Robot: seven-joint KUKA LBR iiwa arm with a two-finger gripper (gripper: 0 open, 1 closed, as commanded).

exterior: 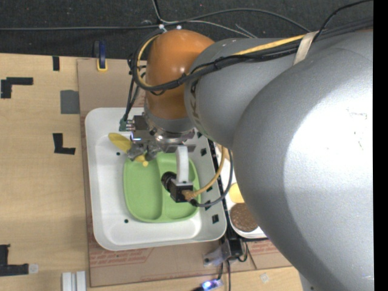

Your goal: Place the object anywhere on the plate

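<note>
One grey arm with an orange band fills the right of the view and reaches over the left white bin (100,180) on the worktop (36,211). Its end effector (140,149) hangs at the far left corner of a green plate (145,193) that lies in that bin. A yellow object (120,140), banana-like, sits just left of the end effector, on the bin floor beside the plate's rim; a small yellow piece shows right beneath the end effector. Whether the end effector grips anything cannot be told. To its right, past the arm, a brown round thing (244,217) lies in the second bin.
</note>
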